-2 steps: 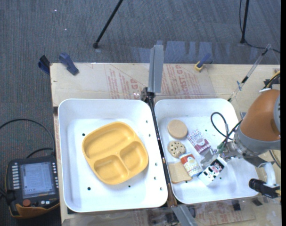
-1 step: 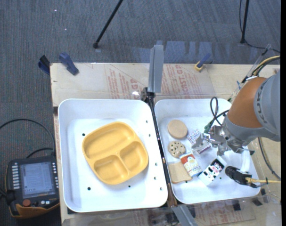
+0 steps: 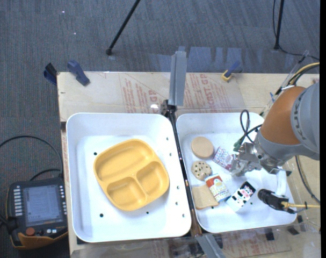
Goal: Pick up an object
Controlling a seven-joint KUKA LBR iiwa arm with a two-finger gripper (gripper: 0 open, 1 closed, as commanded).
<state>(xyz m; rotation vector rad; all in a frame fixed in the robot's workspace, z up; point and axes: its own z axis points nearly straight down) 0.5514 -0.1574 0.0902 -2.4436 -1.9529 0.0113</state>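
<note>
A dark grey carpet lies behind a wooden counter (image 3: 125,93) that carries two shallow white bins side by side. In the right bin (image 3: 205,123) the small items sit in a loose cluster left of centre: a round tan biscuit (image 3: 202,147), a chocolate-chip cookie (image 3: 201,170) just below it, a slice of toast (image 3: 204,197) at the lower left, a red and white carton (image 3: 217,187) beside the toast, a black and white cow-patterned box (image 3: 240,195) near the carton, and a pink patterned packet (image 3: 223,157) to the right of the biscuit. The gripper (image 3: 242,164) hangs low over the bin just beside the packet; whether it is released or clenched cannot be told. The left bin (image 3: 79,144) holds a yellow divided plate (image 3: 131,173). A control pendant (image 3: 36,206) lies on the floor at the lower left.
</note>
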